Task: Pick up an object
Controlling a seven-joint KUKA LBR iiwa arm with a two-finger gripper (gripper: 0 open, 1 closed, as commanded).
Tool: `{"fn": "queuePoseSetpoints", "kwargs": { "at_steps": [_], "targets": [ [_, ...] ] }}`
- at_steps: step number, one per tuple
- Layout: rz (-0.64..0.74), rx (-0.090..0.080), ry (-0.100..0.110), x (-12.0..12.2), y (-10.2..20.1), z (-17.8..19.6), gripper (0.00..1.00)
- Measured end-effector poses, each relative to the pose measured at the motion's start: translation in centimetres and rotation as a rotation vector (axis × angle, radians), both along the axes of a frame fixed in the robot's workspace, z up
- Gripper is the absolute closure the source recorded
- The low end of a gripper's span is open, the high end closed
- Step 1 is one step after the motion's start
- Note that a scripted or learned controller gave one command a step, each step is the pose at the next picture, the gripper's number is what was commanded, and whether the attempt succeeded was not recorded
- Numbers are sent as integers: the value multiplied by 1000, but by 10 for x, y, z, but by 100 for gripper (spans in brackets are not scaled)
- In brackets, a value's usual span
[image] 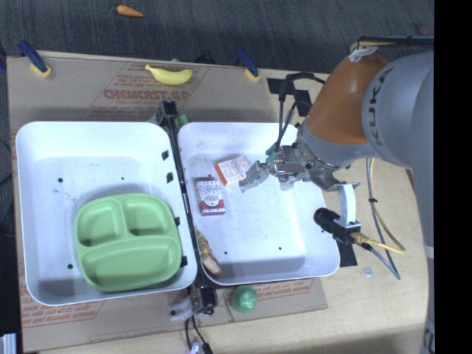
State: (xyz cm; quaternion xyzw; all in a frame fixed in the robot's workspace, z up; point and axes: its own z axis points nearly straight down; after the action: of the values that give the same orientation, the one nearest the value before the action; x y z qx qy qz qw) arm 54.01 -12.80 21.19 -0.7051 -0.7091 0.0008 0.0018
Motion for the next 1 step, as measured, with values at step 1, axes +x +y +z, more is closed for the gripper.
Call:
{"fn": "queuePoseSetpoints", "kwargs": {
  "at_steps": [1],
  "targets": [
    [0,0,0,0,0,0,0]
  ]
}}
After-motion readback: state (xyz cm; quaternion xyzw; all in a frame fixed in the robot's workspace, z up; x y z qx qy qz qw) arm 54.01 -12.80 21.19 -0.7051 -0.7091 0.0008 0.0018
